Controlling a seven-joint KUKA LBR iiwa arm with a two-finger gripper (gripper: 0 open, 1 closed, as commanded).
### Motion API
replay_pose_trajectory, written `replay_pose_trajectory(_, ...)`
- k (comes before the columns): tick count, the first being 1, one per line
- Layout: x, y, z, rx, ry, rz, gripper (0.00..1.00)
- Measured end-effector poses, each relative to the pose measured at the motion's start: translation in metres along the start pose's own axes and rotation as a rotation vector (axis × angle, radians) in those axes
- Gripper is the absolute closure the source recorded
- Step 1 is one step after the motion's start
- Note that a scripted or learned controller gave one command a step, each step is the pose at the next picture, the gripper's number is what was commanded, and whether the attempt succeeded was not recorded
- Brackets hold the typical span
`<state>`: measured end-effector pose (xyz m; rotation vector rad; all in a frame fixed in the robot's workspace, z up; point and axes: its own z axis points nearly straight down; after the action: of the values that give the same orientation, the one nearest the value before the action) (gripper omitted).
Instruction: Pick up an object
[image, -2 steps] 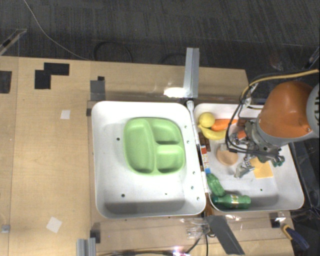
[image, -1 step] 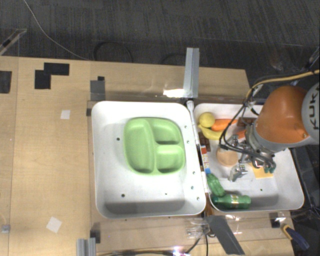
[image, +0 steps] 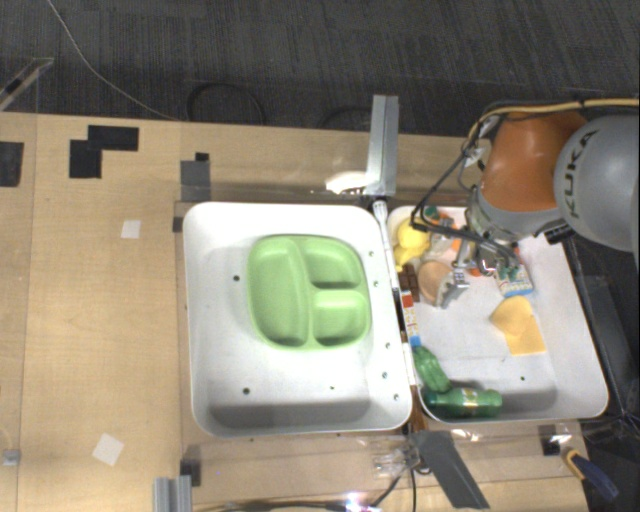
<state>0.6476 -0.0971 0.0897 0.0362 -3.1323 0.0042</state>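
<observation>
Gripper low over the right bin's far corner

Gripper (image: 458, 285) hangs from the grey arm (image: 590, 180), which reaches in from the right, its orange band (image: 520, 160) above the wrist. Cables and the wrist mask the tips, so their spread cannot be told. Just beside it lie a tan object (image: 432, 280) and a yellow one (image: 410, 240), partly hidden. Nearer the camera lie a yellow wedge (image: 520, 327) and a green bottle (image: 462, 402).

pale wooden bench (image: 90, 330) with two white bins (image: 210, 300) side by side

"KUKA" lettering on grey arm (image: 600, 190)
</observation>
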Motion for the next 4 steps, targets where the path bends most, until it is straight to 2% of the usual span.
replay_pose_trajectory(1,-0.020,-0.032,0.001,-0.007,-0.001,-0.485,0.00)
replay_pose_trajectory(2,-0.022,-0.032,-0.012,-0.004,-0.011,-0.484,1.00)
replay_pose_trajectory(3,-0.025,0.018,-0.104,0.005,-0.030,-0.536,1.00)
replay_pose_trajectory(4,-0.005,-0.023,-0.109,0.004,-0.020,-0.700,1.00)
